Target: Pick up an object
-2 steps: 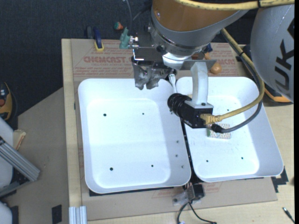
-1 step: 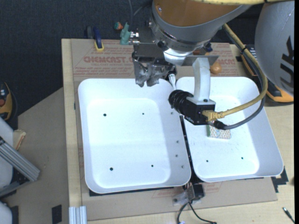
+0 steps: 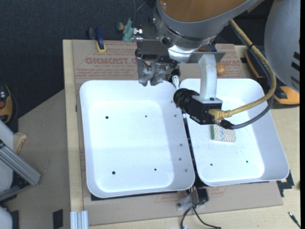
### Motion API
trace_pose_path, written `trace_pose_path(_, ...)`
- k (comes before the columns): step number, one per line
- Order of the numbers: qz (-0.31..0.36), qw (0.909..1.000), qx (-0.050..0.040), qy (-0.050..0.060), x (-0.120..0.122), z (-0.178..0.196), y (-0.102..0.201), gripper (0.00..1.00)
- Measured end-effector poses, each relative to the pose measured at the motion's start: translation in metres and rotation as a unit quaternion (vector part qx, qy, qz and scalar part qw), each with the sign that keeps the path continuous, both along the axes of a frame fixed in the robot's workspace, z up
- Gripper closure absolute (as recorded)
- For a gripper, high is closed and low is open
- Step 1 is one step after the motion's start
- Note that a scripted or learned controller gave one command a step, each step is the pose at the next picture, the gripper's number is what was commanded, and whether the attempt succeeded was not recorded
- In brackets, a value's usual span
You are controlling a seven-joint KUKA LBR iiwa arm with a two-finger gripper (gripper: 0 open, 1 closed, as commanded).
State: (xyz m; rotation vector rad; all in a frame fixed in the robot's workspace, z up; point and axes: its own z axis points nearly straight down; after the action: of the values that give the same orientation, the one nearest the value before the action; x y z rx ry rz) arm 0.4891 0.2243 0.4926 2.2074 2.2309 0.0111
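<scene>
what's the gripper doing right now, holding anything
Gripper: above the left bin's far rim, nothing seen between its fingers; open or shut cannot be told.

Orange band (image 3: 200, 4) above wrist; grey metal tool (image 3: 153, 75); yellow cable (image 3: 252, 104); black cylindrical module (image 3: 195, 106).

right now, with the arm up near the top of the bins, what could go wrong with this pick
1. The pincer sits over the back rim of the left bin, while the small patterned packet lies in the right bin; closing here would likely grab nothing.
2. The black camera unit and its yellow cable hang just above the packet, so they may snag on the rim between the bins.
</scene>
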Motion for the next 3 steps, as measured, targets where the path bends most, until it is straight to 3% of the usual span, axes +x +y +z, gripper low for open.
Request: trace_pose_path(3, 0.002, 1.0000, 0.0012, -0.003, 0.001, 0.031, 0.003, 1.00)
